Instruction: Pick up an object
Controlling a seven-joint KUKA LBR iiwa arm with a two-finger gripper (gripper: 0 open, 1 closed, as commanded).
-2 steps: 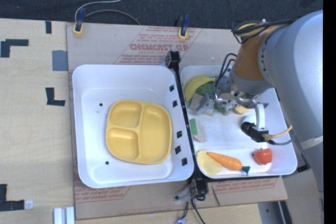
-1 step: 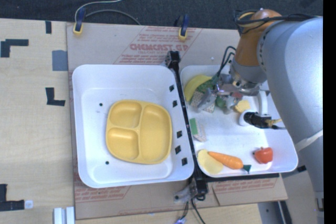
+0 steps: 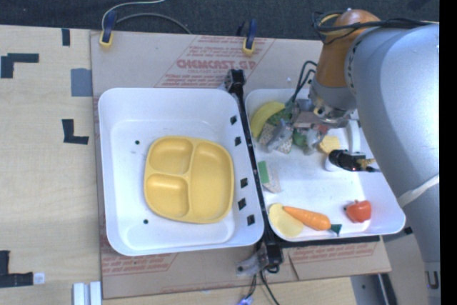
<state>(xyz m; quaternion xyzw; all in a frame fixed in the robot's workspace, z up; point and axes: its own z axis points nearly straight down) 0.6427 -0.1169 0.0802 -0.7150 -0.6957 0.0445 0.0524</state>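
Over the right-hand shallow white bin [image 3: 371, 225], your pincer [image 3: 296, 126] sits low beside the curved yellow plastic banana [image 3: 265, 114]; you cannot tell its state amid the clutter. Centre it squarely on one item, and avoid the bin's dividing wall.

Bright, even overhead light, no hard shadows. Two shallow white plastic bins [image 3: 114, 125] glare close to blown-out, rims losing detail. Big grey arm housing [image 3: 400, 96] shows a soft sheen and is slightly out of focus. Overall soft, low-res; small items by the gripper [image 3: 289, 132] blur together.
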